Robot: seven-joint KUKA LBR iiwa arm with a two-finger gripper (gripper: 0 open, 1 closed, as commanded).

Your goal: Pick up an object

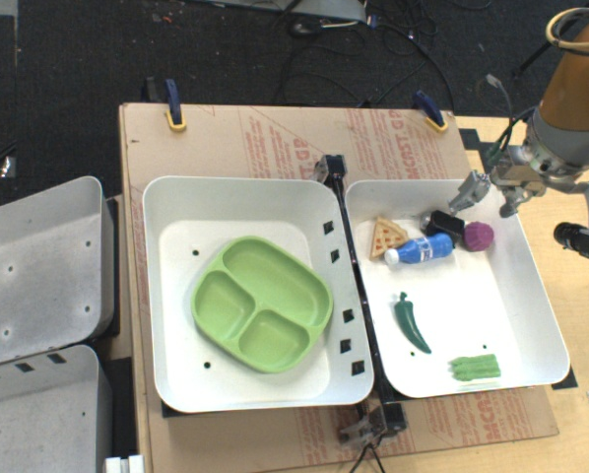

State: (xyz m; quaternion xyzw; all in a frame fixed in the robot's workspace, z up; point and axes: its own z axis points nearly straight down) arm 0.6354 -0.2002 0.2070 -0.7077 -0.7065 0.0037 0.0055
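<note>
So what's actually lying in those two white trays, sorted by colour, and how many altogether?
Green: 3, a divided plate, a chilli pepper and a flat ridged piece
Blue: 1, a small bottle
Purple: 1, a round lump
Tan: 1, a waffle-like wedge
Black: 1, a small block
Total: 7

Two bins of smooth white plastic, the left bin (166, 294) and the right bin (531, 304), sit on a desk (235, 141) of matt brown board printed with red lettering. A divided green tray (262, 304) shows a soft plastic sheen. The blue bottle (421, 251) looks glossy, the dark green pepper (411, 324) smooth. The hand (492, 197) appears to be bare grey metal.
</note>
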